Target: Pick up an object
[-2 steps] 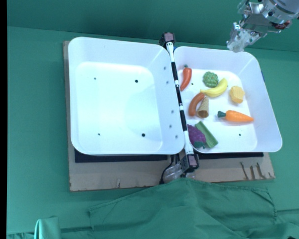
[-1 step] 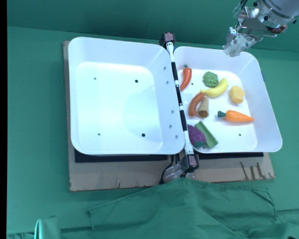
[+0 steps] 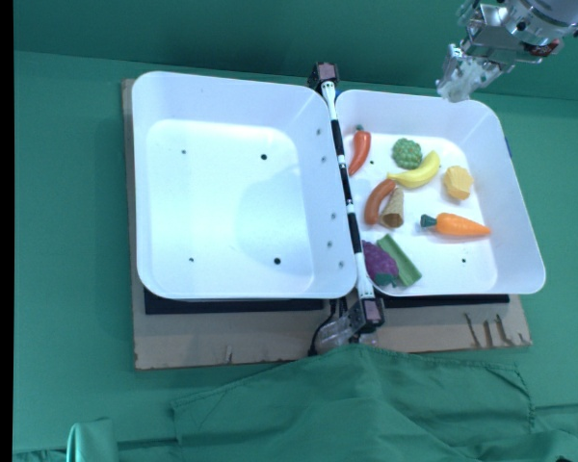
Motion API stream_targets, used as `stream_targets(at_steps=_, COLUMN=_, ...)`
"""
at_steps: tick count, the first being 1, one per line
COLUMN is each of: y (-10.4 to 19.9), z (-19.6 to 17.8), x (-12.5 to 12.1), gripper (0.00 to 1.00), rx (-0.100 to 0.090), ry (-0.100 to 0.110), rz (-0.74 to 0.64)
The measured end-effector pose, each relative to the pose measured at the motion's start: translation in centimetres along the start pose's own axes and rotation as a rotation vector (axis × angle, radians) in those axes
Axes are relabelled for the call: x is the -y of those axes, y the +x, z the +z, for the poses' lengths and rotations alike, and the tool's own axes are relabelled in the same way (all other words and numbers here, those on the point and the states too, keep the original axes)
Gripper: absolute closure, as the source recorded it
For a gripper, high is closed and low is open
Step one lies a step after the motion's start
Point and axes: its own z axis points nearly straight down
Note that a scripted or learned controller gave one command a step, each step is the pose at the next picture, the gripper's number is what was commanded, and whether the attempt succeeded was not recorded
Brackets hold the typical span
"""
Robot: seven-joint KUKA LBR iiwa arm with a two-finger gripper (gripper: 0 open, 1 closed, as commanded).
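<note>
Below and just inward of the arm's metal two-finger gripper (image 3: 459, 83), whose finger state I could not tell, lay small plastic toy foods in the right shallow white bin (image 3: 516, 221), so the approach step seemingly called for descending onto one.

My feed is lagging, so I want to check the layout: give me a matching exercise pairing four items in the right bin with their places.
Things:
1. chili
2. carrot
3. grapes
4. tool

Places:
A. above the right bin's far rim
B. near-left corner of the bin, by the divider
C. right side of the bin, below the yellow lump
D. far-left of the bin, next to the divider

Pairs: 1-D, 2-C, 3-B, 4-A
</note>
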Motion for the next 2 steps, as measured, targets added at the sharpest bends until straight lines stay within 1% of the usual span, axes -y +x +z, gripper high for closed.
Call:
stream_targets(at_steps=1, y=0.0, z=0.1, x=0.0, gripper=0.00, rx=0.000, ry=0.001, rz=0.000)
stream_targets(at_steps=2, y=-6.7, z=2.4, x=-4.1, gripper=0.00, rx=0.003, ry=0.006, rz=0.003)
